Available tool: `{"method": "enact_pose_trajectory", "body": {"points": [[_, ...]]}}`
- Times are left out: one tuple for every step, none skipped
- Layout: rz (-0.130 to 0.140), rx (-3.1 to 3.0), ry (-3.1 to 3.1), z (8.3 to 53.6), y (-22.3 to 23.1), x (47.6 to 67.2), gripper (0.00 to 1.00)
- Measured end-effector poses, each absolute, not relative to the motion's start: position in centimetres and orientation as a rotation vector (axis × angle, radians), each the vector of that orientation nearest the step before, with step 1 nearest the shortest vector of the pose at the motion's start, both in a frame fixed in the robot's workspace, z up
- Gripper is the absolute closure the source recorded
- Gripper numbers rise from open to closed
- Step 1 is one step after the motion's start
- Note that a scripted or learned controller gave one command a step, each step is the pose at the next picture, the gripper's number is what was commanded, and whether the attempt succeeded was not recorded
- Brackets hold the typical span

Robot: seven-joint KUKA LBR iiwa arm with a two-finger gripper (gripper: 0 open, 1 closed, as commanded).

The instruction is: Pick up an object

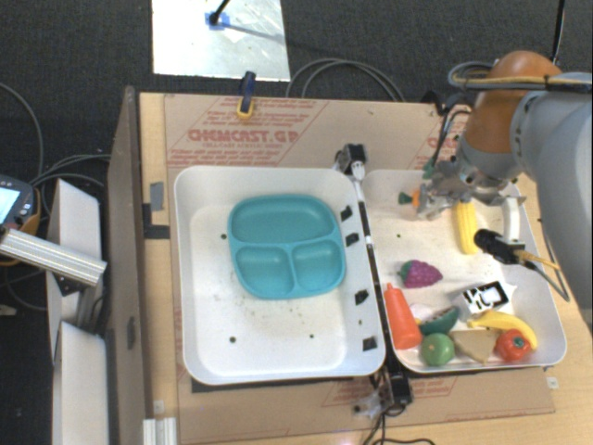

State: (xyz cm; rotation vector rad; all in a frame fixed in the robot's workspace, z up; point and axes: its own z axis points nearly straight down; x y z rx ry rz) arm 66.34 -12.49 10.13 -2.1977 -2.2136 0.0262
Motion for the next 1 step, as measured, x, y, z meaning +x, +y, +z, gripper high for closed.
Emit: {"method": "enact_pose_trajectory", "body": {"points": [[0.027,-2.197,-2.215,10.11,-12.5,66.34,0.0]]}}
